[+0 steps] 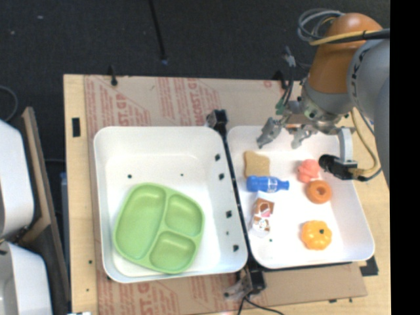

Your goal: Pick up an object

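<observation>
1. The bench (pixel 85 110) is seen from above, covered in printed cardboard and bearing two shallow white bins side by side.
2. The left bin (pixel 157 149) holds a green divided plate (pixel 159 228), lying flat toward its near left corner.
3. The right bin (pixel 348 241) holds six small things, well apart from the plate.
4. The arm (pixel 341 51) is seen over the far edge of the right bin; its gripper (pixel 285 133) hangs above the bin's far left part with the fingers spread apart and nothing between them.
5. A tan slice of toast (pixel 257 163) lies nearest the gripper; it is judged light and flat, so its edges offer the only hold.
6. A blue bottle (pixel 267 184) lies on its side just below the toast; it is judged light, stiff and liable to roll, best pinched across its body.
7. A brown-and-white packet (pixel 262 216) lies nearer the front, probably soft.
8. An orange pumpkin-like toy (pixel 315 234) is judged rounded and possibly slippery.
9. An orange ring (pixel 319 191) and a pink lump (pixel 308 170) lie touching or nearly so, which may hinder a clean grasp.
</observation>
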